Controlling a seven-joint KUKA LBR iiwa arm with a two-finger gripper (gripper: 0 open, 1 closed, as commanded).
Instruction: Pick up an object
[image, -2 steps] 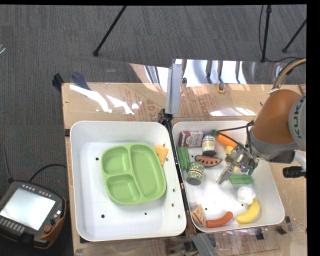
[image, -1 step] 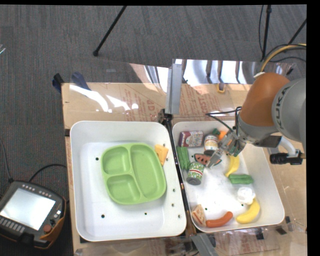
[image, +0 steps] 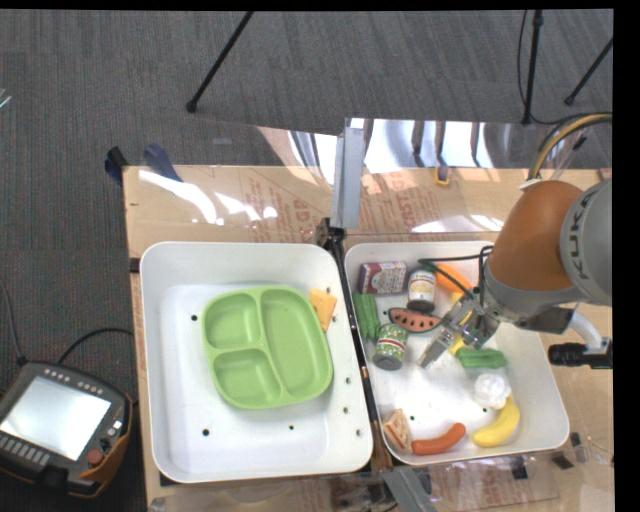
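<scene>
left bin (image: 170, 300): held green divided tray (image: 267, 346), orange wedge (image: 323, 305) at its right rim.
right bin (image: 555, 400): crowded with toy food.
target: small jar (image: 391, 345), right bin's left side; likely light, rigid, slick; grip the sides.
pincer (image: 444, 345): fingers apart, holding nothing, just right of jar.
worktop (image: 240, 205): brown board, little free room.

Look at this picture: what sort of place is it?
Probably a robot lab or test cell: a robot arm reaches over two bins, with toy food inside and a control pendant nearby.

Arm (image: 545, 255) reaches over right bin (image: 556, 400) of toy food.
</scene>
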